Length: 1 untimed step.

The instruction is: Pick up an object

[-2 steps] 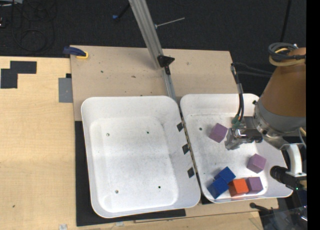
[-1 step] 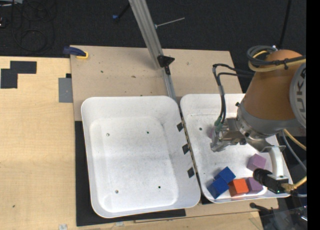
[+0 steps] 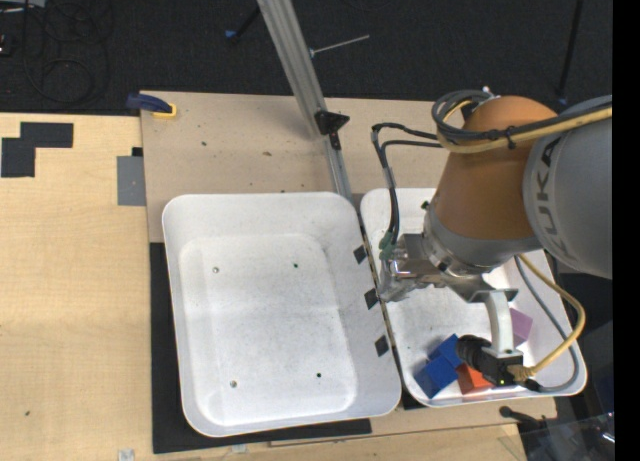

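Single arm (image 3: 520,189) comes in from the right of the frame, wrist over the right bin (image 3: 500,398), claw (image 3: 405,271) sits near that bin's left wall, mid-height in the frame; the arm's bulk hides it, so can't tell if the claw is spread or pressed together, nothing seen pinched. Loose things bunch in the lower right of the frame inside the right bin: blue block (image 3: 437,369), orange piece (image 3: 470,381) just beside it on the right, pale purple piece (image 3: 521,327) further right and up. Blue block looks like the nearest pick target, lying below and a little right of the claw, not touching it; its long axis seems to run diagonal, lower left to upper right. Judgement: next move needs a short shift down-right, then a descent with the claw turned across that diagonal. Left bin (image 3: 200,211) on the surface (image 3: 230,139) holds nothing to pick
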Available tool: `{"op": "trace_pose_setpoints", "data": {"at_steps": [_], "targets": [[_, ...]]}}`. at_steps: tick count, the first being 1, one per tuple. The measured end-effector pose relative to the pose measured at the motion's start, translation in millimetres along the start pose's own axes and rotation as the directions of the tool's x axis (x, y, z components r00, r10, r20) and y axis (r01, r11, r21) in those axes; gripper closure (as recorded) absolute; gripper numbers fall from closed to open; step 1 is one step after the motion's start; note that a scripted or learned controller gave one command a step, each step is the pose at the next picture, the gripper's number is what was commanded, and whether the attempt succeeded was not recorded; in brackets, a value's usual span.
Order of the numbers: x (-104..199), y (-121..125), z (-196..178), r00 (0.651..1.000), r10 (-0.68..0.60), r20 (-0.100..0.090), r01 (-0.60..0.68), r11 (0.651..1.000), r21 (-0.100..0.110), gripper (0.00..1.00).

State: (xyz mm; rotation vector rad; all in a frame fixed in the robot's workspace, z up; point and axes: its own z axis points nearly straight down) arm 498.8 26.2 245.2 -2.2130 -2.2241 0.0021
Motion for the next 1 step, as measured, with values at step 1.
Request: {"op": "trace_pose_setpoints", "data": {"at_steps": [1], "targets": [[44.1,0.0,4.8,1.000,0.001,0.001,-0.001,1.000,0.001,1.00]]}}
